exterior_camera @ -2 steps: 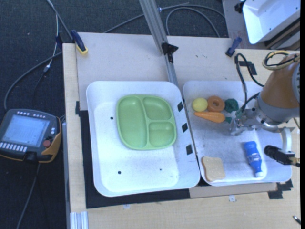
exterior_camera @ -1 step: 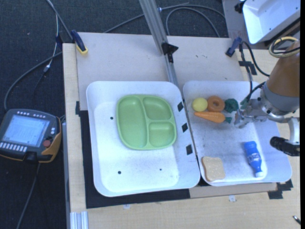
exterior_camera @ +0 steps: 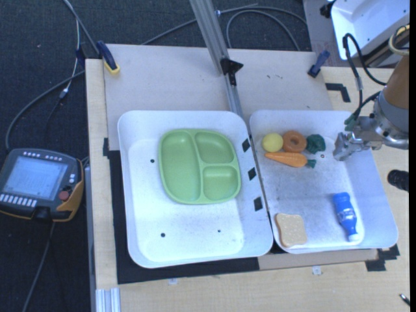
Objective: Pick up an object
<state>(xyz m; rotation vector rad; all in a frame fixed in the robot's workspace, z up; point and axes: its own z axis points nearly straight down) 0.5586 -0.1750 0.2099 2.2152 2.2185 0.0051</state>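
Nearest my camera, a slice of bread [exterior_camera: 290,229] and a blue bottle [exterior_camera: 345,214] lie in the right bin [exterior_camera: 383,194]; farther back sit a carrot [exterior_camera: 286,159], lemon [exterior_camera: 273,142], doughnut [exterior_camera: 294,141] and broccoli [exterior_camera: 316,143]. My claw [exterior_camera: 342,146] hovers just beside the broccoli, grip state impossible to tell. Descending here, I risk nudging that tight cluster apart.

right bin: yellow ball [exterior_camera: 273,142] | brown donut [exterior_camera: 294,141] | green broccoli [exterior_camera: 316,143] | orange carrot [exterior_camera: 286,159] lying flat | blue bottle [exterior_camera: 345,216] on side | bread slice [exterior_camera: 291,229] flat, front corner
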